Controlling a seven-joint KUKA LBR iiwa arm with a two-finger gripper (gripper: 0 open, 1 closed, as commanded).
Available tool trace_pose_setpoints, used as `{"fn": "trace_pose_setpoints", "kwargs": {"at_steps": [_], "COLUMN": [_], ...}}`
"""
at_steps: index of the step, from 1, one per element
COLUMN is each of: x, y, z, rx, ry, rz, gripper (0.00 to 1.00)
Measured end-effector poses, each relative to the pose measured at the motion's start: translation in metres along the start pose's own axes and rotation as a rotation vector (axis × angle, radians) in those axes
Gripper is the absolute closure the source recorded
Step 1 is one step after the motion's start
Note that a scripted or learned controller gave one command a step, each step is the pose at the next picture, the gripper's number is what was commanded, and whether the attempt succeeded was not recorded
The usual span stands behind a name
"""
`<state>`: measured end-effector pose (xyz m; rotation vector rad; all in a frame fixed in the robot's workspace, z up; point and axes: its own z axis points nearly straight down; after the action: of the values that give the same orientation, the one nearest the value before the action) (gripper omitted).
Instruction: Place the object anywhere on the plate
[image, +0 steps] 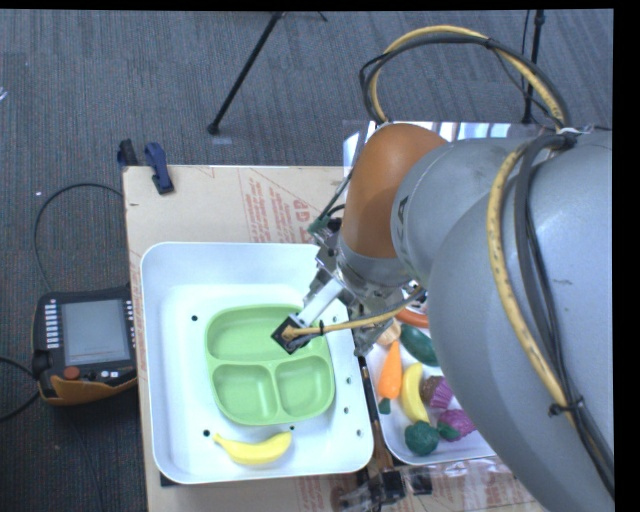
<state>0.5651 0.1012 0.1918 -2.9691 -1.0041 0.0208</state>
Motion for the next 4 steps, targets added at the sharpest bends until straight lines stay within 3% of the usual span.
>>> {"fn": "trace_pose_setpoints", "kwargs": {"at_steps": [4], "x": [0.0], "y": [0.0], "z": [0.0], "rx": [0.0], "ry": [0.0], "rz": [0.0], "gripper": [0.0]}}
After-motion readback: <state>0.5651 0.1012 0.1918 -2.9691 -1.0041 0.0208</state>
